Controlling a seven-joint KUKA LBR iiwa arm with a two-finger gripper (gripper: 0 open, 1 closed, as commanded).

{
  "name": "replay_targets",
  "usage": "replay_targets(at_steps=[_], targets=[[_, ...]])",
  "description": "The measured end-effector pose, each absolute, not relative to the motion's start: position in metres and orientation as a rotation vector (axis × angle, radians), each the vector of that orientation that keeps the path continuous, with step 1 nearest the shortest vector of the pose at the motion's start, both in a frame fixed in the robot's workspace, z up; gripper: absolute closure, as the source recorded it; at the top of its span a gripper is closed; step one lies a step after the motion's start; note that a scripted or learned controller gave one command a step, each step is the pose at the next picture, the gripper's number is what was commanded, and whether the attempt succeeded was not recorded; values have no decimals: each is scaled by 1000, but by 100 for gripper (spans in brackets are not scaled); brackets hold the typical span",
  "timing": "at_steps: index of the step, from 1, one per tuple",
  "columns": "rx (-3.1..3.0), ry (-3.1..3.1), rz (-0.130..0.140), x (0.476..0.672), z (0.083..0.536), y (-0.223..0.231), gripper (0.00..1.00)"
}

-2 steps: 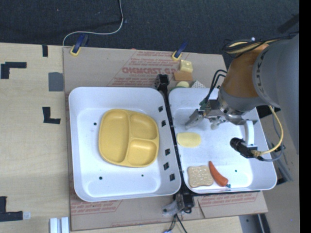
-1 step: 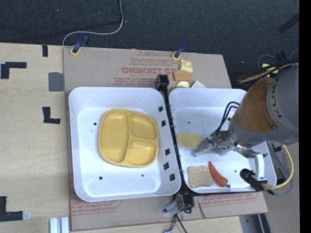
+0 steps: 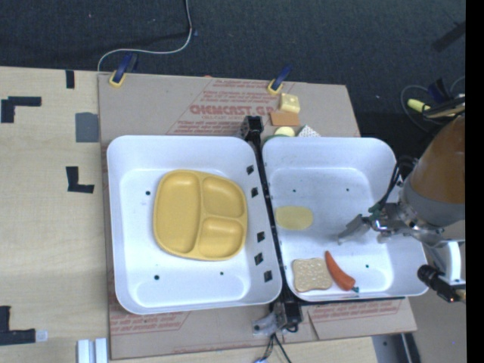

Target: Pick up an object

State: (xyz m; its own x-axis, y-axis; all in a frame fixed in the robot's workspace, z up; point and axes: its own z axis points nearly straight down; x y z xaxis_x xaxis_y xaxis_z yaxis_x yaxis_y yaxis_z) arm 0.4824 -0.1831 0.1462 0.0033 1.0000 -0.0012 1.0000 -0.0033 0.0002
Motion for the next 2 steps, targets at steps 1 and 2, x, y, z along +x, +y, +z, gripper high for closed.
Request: replay_targets(at_steps=[1, 2], targets=[[2222, 2228, -2, 483, 100, -125, 0], [2218, 2224, -1, 539, 84, -103, 0]])
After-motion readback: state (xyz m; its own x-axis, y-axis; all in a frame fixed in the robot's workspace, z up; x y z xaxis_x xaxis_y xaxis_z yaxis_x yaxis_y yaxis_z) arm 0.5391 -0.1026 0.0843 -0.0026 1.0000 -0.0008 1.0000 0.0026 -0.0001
